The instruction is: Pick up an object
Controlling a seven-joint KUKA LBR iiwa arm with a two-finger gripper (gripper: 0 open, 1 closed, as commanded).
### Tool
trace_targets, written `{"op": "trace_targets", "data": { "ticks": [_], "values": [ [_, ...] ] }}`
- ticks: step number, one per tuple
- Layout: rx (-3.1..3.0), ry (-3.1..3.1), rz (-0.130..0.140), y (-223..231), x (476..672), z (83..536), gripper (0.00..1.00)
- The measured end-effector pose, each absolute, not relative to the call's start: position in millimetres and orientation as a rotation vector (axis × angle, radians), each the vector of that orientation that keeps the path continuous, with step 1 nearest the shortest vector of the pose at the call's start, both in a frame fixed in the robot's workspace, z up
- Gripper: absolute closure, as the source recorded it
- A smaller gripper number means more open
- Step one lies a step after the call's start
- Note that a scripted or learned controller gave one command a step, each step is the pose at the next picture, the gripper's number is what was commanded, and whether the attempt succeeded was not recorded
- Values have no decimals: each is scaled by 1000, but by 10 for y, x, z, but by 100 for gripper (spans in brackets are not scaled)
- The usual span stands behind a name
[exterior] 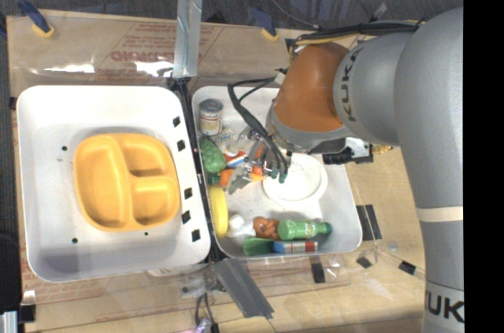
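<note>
Brown paper-covered bench (94, 48) carrying two shallow white bins side by side, dark carpet lying beyond.

Left bin (39, 166): holding a yellow divided tray (126, 182), lying flat near the middle.

Right bin (342, 209): crowding with small items.
- Small jar (210, 117) standing upright in the far left corner.
- Green leafy toy (213, 158) lying against the left wall, just below the jar.
- Banana (218, 211) lying lengthwise along the left wall, nearer the camera.
- White round plate (303, 182) sitting in the middle right.
- Green bottle (303, 229) lying on its side near the front wall, touching a small brown item (266, 227) at its left end.
- Red and blue marker-like item (295, 247) lying along the front wall, beside a dark green item (256, 246).

Grey arm (417, 111) reaching in from the right, orange band (311, 91) showing above the wrist. End effector (260, 166) hanging low over the right bin, between the green leafy toy and the plate, apparently touching an orange and white clutter (234, 166) there. Fingers too tangled with cables and small items to read; opening and any hold not determinable, cannot tell. Nothing visibly lifting clear of the bin floor.
</note>
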State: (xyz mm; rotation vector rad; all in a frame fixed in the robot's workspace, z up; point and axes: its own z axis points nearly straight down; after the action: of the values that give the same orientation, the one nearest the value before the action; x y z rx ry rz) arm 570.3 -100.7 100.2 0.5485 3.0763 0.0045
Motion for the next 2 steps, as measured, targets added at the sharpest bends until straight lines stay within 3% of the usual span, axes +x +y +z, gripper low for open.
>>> {"op": "trace_targets", "data": {
  "ticks": [1, 2],
  "values": [
    [461, 3094, -3, -946, 6039, 999, 0],
    [970, 2972, 9, -957, 5985, 1000, 0]
  ]
}}
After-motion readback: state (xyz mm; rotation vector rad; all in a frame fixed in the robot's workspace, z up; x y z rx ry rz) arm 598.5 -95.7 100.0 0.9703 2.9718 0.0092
